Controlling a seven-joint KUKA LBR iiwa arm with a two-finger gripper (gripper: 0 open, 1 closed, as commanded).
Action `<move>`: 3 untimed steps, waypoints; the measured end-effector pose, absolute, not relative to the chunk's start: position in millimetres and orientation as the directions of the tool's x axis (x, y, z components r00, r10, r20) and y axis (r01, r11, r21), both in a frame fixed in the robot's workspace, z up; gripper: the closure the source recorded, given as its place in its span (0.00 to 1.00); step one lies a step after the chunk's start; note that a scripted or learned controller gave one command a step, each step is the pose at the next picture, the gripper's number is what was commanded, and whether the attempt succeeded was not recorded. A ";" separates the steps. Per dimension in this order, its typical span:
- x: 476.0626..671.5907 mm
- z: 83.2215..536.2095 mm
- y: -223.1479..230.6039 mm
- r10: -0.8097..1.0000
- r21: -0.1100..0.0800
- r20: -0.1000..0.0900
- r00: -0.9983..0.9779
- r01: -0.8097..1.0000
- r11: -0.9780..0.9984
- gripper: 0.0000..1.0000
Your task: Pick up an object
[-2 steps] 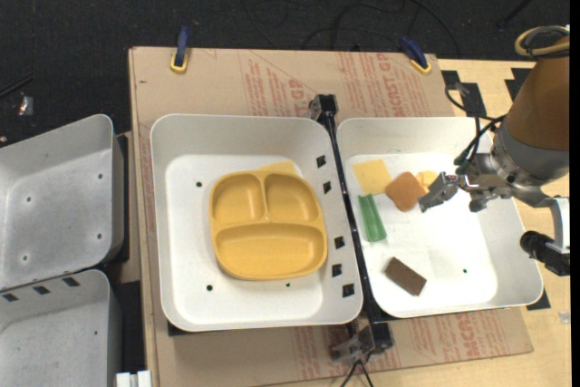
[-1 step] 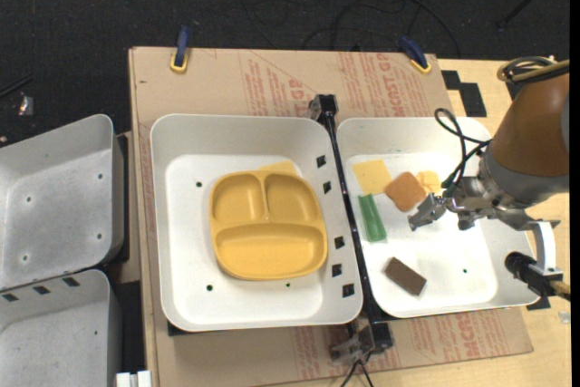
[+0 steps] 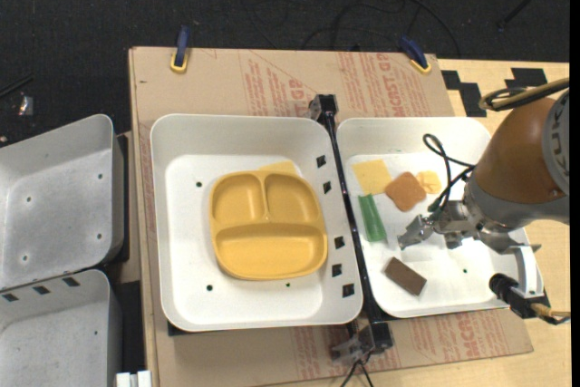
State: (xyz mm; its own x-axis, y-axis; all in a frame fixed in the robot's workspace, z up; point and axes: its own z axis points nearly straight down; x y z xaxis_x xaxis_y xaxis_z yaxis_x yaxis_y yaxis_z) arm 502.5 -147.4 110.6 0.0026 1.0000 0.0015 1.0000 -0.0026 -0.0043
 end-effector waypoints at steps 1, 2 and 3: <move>503.8 122.8 -147.4 1.000 0.000 0.000 0.004 1.000 -0.004 1.00; 507.9 166.6 -152.6 1.000 0.004 -0.001 -0.001 1.000 0.001 1.00; 506.3 228.2 -158.6 1.000 0.006 -0.002 -0.002 1.000 0.002 1.00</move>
